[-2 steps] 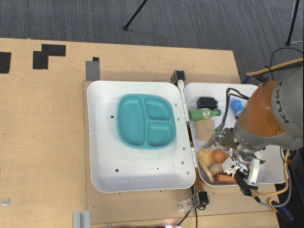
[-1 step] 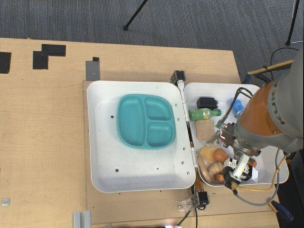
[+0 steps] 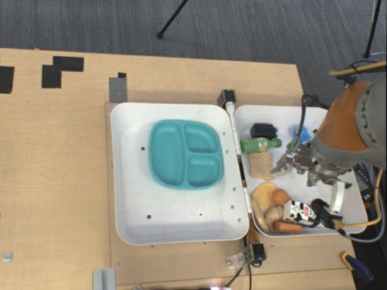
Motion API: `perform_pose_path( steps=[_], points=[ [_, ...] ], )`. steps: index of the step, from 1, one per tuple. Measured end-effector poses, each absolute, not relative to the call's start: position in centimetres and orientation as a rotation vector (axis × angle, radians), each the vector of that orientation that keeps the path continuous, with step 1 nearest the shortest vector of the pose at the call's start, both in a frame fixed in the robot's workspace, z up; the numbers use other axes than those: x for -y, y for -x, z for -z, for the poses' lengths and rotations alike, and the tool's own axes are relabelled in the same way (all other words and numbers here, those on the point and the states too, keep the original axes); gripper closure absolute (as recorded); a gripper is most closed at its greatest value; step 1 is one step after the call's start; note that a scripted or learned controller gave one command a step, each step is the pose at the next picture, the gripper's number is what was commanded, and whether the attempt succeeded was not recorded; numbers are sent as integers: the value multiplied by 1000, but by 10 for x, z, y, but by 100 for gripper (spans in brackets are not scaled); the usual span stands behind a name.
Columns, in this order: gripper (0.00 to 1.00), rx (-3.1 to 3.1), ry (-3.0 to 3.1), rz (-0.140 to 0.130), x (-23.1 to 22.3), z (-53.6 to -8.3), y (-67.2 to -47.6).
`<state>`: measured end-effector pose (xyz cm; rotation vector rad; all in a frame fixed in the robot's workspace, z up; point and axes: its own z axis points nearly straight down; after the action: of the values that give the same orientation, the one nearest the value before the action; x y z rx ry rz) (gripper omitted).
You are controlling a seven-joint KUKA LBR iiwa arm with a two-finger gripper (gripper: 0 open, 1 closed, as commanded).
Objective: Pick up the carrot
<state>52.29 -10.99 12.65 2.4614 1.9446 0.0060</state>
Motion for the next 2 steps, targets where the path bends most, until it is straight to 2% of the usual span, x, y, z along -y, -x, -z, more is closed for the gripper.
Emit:
perform_pose_path(
  steps=[1, 2],
  points=[
    [0, -1993, -2416, -23, 84, -90, -493],
    [100, -1995, -2407, -35, 82, -102, -497]
  ],
)
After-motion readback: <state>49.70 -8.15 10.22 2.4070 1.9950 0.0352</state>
